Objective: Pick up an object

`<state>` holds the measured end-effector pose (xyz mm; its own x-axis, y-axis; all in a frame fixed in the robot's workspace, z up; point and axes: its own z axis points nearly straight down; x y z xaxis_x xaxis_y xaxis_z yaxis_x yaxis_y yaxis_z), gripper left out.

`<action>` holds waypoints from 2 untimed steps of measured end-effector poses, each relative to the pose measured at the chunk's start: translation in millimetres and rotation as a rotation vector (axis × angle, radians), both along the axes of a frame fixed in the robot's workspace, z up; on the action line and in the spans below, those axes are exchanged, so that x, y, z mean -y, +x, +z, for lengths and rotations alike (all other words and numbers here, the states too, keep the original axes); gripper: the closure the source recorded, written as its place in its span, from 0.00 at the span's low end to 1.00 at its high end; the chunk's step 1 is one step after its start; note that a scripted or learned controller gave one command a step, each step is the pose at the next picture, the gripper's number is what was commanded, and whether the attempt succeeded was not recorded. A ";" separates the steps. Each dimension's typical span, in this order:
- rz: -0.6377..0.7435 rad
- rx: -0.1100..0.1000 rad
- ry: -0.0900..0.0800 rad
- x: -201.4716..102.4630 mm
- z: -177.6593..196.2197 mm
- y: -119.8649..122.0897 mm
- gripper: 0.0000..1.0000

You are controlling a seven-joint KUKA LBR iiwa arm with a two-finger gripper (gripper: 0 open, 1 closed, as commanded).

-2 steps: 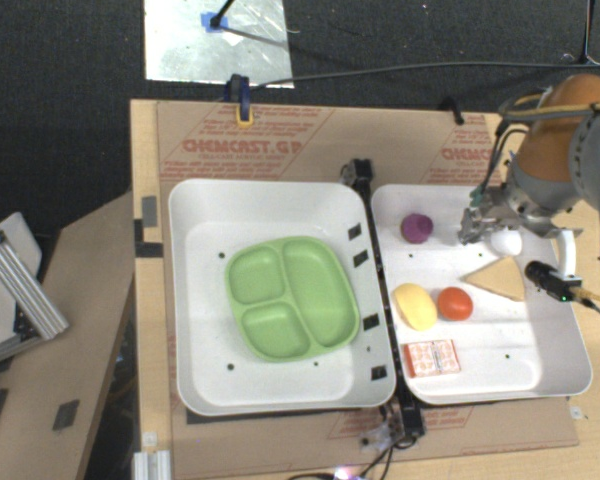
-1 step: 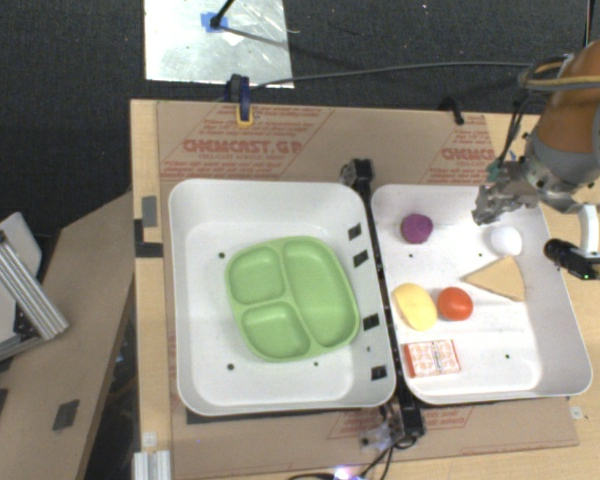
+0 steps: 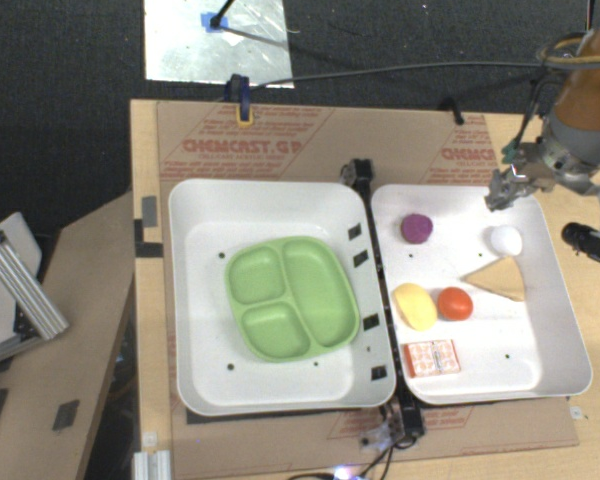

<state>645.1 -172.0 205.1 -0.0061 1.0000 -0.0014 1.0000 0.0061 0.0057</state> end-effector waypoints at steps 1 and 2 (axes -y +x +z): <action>0.001 -0.001 0.000 0.1 34.3 1.2 1.00; 0.001 -0.006 0.002 -47.1 41.0 -26.4 1.00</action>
